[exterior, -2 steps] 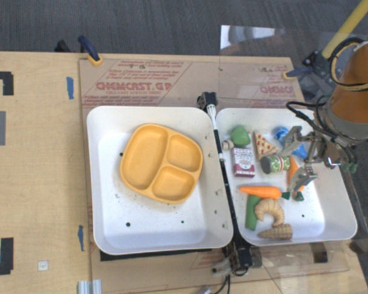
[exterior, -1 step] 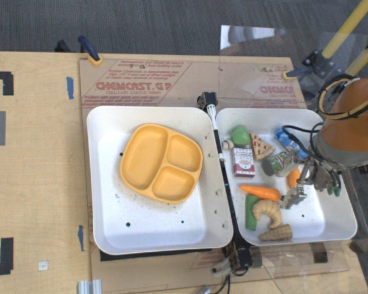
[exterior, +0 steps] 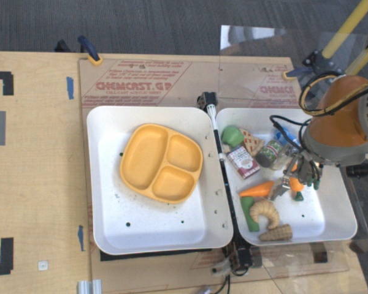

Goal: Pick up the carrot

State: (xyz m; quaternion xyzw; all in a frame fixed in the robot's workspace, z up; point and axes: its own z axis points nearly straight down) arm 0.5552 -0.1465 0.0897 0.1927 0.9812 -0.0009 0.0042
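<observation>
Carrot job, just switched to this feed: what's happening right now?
The arm has reached into the right bin, and its gripper sits low by the carrot, at its right end. I can't tell whether the carrot is gripped; it appears to lie on the bin floor among the toy food, next to a croissant. The left bin holds a yellow divided plate.

- The divided plate sat in the left bin.
- In the right bin, the carrot lay just left of my claw, with the croissant in front of it.
</observation>
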